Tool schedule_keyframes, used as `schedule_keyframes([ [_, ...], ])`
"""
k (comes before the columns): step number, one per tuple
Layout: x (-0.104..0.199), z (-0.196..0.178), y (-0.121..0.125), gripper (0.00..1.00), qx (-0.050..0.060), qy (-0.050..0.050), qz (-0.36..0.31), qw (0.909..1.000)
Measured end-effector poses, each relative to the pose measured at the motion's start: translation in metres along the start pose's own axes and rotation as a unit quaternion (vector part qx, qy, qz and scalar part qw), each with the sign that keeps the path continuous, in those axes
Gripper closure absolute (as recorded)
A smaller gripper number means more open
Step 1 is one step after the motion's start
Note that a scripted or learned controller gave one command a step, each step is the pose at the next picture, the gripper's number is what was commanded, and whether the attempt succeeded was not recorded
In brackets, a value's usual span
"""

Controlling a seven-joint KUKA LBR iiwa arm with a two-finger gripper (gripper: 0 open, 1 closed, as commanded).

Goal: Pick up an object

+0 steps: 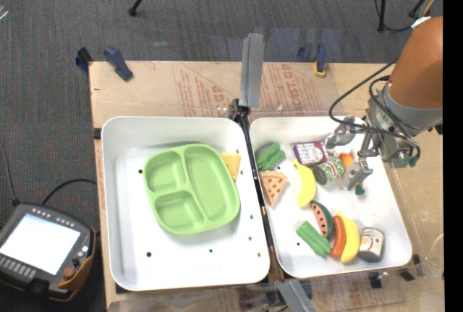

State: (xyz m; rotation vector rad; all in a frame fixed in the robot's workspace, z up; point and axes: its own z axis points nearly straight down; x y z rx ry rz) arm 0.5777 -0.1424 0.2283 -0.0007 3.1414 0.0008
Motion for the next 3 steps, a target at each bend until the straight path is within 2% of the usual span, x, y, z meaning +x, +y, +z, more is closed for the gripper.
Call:
schedule_keyframes([
  [1, 0.033, 0.135, 0.024, 0.0, 0.0, -0.004, 0.084, 0.9965],
  [2, 0.031, 0.124, 0.027, 1.0, 0.0, -0.004, 0.08, 0.9968],
  [3, 0.031, 0.125, 0.028, 0.0, -0.001, -0.003, 0.079, 0.9968],
])
